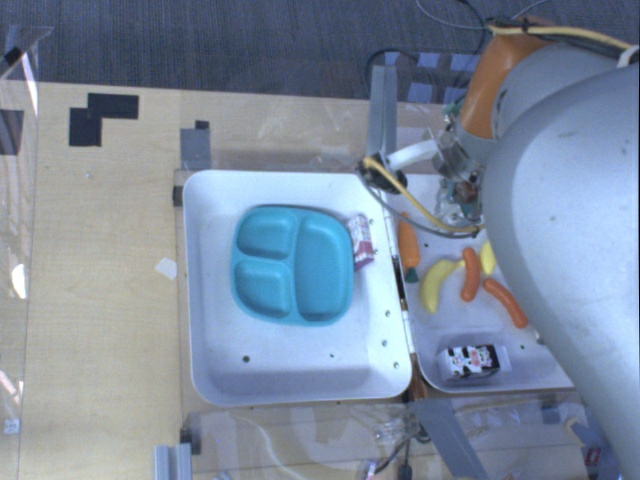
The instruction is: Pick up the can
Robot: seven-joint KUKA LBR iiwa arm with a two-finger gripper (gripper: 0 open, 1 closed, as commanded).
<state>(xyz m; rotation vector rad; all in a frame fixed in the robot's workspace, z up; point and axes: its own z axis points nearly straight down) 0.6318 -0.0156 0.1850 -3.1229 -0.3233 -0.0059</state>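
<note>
The jaws (462,200) of the arm (570,218) hang over the back part of the right bin (430,363), close to the wall that divides the two bins. They are small and partly hidden by cables and by the wrist, so I cannot tell if they are spread or pressed together, and I see no object between them. A yellow cable (400,190) and a dark one loop from the wrist toward the divider. Above the wrist there is the orange band (490,83), and the big grey body of the arm covers the right side of this bin.

Just below the jaws, some toy foods lie on the floor of the right bin: an orange carrot (408,246) beside the divider, a yellow banana (436,282), an orange sausage-like piece (470,273), and another orange piece (505,302) next to the arm. A second yellow thing (487,258) shows partly at the edge of the arm. Near the front wall of this bin lies a small black and white box (470,360), on its side.

The can (361,240) is in the left bin (290,383), not in the right one. It lies on its side, touching the right edge of the blue divided plate (293,264), near the right wall of that bin. It is well apart from the jaws, with the divider between them.

Both bins stand on a light wooden tabletop (100,298), which carries some black tape marks (102,115) at the far left.
</note>
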